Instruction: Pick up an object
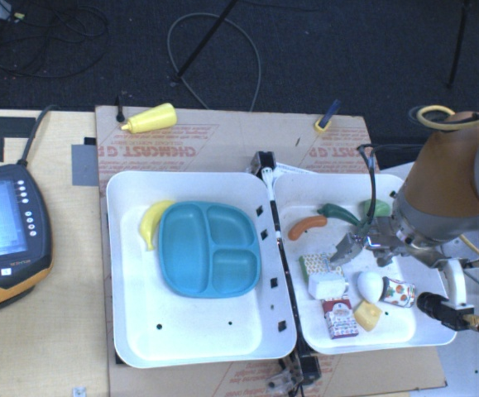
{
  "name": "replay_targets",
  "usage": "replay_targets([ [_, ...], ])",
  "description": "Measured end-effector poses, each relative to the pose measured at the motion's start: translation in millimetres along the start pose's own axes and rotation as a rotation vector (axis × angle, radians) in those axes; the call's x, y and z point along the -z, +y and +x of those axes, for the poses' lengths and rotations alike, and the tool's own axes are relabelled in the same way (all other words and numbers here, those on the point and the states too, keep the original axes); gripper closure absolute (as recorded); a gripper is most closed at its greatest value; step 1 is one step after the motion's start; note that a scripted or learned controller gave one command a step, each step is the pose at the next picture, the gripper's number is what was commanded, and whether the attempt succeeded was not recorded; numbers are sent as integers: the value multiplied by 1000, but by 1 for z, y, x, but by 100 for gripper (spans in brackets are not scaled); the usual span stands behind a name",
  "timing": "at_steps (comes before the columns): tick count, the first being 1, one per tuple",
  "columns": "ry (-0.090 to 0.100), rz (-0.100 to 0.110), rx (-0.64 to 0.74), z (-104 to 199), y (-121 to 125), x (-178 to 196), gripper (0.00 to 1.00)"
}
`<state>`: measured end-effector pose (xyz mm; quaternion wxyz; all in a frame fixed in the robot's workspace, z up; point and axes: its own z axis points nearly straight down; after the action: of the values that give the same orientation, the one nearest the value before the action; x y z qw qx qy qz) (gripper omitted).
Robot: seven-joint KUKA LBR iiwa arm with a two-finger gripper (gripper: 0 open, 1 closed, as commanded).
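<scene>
Grey and orange, the arm (442, 184) reached in from the right and bent low over the right bin (301, 190), its gripper (363, 248) angled down and leftward above the toy food, though whether its fingers were spread or pressed together could not be told. Just beside the gripper lay a green-and-white block (314, 265) with a white block (328, 286) below it, a white egg (370, 286), a yellow wedge (367, 315), a red box (339, 318), a sausage (306, 225) and a green pepper (338, 214), none of them visibly between the fingers. The left bin (131, 321) held a blue divided plate (208, 249) with a banana (150, 220) tucked against its left edge.
</scene>
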<state>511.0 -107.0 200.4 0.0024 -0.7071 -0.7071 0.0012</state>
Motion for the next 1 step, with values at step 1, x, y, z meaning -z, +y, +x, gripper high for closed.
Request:
replay_targets([
  [1, 1, 3, -1, 3, -19, -116, 0],
])
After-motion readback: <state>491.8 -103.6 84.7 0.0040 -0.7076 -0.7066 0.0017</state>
